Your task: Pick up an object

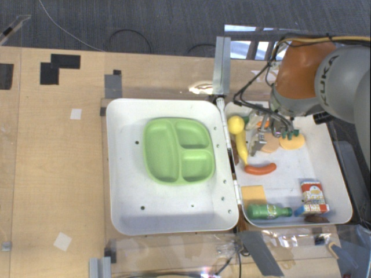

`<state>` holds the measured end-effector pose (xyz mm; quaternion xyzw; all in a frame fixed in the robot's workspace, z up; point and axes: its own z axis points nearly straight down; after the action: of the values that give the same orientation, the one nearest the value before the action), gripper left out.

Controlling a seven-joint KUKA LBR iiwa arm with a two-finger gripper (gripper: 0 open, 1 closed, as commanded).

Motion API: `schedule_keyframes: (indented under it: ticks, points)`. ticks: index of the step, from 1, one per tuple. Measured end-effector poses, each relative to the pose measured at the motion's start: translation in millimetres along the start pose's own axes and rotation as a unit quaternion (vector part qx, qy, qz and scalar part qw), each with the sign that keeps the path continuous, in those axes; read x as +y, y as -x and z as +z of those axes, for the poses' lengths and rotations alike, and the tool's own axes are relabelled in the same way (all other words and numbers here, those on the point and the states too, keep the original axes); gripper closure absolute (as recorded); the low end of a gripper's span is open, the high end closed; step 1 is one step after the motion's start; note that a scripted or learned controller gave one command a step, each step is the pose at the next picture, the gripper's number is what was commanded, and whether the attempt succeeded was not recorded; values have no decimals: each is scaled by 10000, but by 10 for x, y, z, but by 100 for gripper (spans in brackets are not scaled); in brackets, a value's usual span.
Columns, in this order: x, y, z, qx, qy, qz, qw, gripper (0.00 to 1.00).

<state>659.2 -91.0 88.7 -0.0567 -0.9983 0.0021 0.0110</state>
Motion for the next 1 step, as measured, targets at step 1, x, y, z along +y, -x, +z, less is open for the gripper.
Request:
schedule_keyframes:
  ticks: [1]
  points:
    - [-995,-6,-447,-191,7,75,9998,0]
